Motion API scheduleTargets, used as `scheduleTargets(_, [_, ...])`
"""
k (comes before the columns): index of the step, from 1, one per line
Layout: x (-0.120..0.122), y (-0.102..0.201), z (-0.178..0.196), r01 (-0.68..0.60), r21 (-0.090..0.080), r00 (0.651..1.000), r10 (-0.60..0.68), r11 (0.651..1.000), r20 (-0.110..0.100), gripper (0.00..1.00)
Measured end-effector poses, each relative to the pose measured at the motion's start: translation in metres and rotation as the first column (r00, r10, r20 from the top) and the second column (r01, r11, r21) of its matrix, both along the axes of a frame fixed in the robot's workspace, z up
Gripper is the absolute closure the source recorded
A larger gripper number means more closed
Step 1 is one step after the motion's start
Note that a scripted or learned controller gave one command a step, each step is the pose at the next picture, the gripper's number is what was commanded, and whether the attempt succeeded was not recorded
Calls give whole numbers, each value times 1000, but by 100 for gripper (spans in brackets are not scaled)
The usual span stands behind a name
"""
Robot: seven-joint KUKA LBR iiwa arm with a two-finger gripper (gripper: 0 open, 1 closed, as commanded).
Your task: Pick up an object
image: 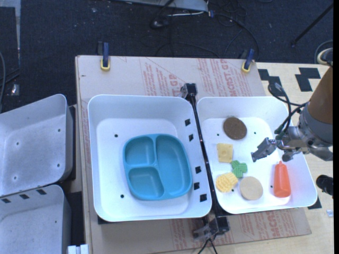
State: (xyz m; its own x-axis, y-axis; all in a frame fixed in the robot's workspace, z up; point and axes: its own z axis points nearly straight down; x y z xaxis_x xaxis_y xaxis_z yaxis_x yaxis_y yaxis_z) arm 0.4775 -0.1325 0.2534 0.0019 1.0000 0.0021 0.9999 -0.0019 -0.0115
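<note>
The gripper (pixel 263 151) hangs over the right bin (pixel 302 199); I cannot tell how wide it is. No toy shows between its tips. The green toy (pixel 239 168) lies just below-left of it. The orange bottle (pixel 281 180) lies below-right. The brown cookie (pixel 234 127) sits above-left, farther off.

Grey arm (pixel 318 127), orange band, black cables, dark end effector (pixel 263 150)

just one fixed cam up high, angled down at the counter (pixel 159 67), both bins (pixel 143 110) in frame
</note>
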Motion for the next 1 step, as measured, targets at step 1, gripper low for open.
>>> scheduleTargets(1, [2,0,5,-3,-2,1000,3,1000,11,0])
